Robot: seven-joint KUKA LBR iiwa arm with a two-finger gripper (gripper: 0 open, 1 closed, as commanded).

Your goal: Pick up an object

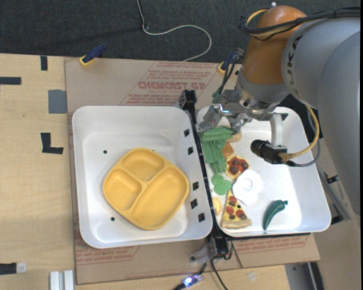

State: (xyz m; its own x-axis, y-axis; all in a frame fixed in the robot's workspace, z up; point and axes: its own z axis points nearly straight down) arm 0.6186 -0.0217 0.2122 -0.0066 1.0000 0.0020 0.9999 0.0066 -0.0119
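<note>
The desk (24, 162) is pale wood, with a brown cardboard sheet (163, 83) laid over its middle. The grey arm (333, 71) comes in from the right, its orange band (269, 41) above the wrist. Two shallow white bins sit side by side on the cardboard, touching along their inner walls. The left bin (91, 132) holds a yellow divided plate (146, 188), lying flat near its centre. The right bin (308, 204) holds a cluster of small toys along its left side. The pincer (221, 121) hangs over the upper left corner of the right bin, just above a green leafy toy (216, 145); its fingers look slightly spread, with nothing seen between them. Below the green toy lie a pizza slice (236, 165), a white round lid (248, 186), a second pizza slice (234, 211) and, a little apart to the right, a green pepper (274, 212). A thin white cable (169, 32) loops across the dark floor beyond the desk.
</note>
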